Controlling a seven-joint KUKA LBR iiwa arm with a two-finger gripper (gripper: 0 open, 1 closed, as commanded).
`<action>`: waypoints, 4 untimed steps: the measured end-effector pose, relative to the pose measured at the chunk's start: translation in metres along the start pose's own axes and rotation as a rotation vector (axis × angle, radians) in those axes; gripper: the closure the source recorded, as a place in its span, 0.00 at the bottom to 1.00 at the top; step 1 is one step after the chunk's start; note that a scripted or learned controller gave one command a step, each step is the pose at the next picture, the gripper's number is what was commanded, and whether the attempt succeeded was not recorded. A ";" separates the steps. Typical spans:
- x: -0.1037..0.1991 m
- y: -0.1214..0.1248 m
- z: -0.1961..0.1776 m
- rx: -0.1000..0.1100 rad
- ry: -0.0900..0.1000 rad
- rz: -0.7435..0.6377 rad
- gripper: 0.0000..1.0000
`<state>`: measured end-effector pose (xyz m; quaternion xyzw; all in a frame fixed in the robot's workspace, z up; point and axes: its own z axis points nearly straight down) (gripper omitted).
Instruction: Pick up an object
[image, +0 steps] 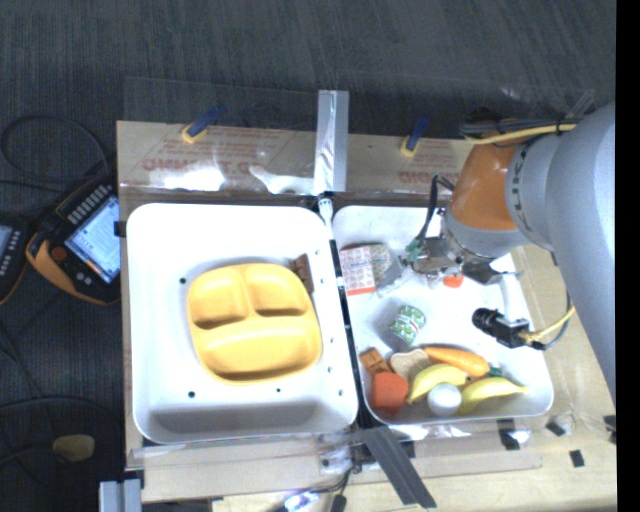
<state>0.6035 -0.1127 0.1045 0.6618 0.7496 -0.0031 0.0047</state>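
Gripper: the gripper (430, 260) sat low over the upper part of the right bin (455, 316), tucked under the grey arm (565, 190) and its orange band.
Claw state: honestly couldn't tell whether it was spread or pinched. It was just a dark blob under the wrist, and nothing was visibly caught in it.
Closest pickable stuff: a checked snack packet (362, 268) lay just left of the gripper against the bin's left wall. A small red bit (453, 282) sat just below and to the right, half hidden and too small to name.
Middle of bin: a green-and-white can (407, 324) lay on its side, apart from everything else.
Bottom pile: an orange carrot (456, 356), two bananas (438, 380), a white egg (444, 399), a bread slice (408, 363), an orange-red round thing (389, 391) and a brown block (372, 357) were all crowded together and overlapping along the lower edge.
Left bin: the left bin (160, 330) held a yellow divided tray (255, 318). A brown piece (302, 270) poked out at the tray's upper right corner, mostly covered.
Outside the bins: an orange-and-black handheld controller (85, 245) lay on the floor at the far left, with its left part cut off by the frame.
Top edge: a strip of silver tape (332, 140) ran up from the gap between the bins.
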 end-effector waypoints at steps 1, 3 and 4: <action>0.000 -0.002 0.011 -0.013 -0.009 0.001 0.00; 0.021 -0.089 0.005 -0.011 0.006 -0.082 1.00; 0.098 -0.033 -0.079 0.005 0.010 0.017 1.00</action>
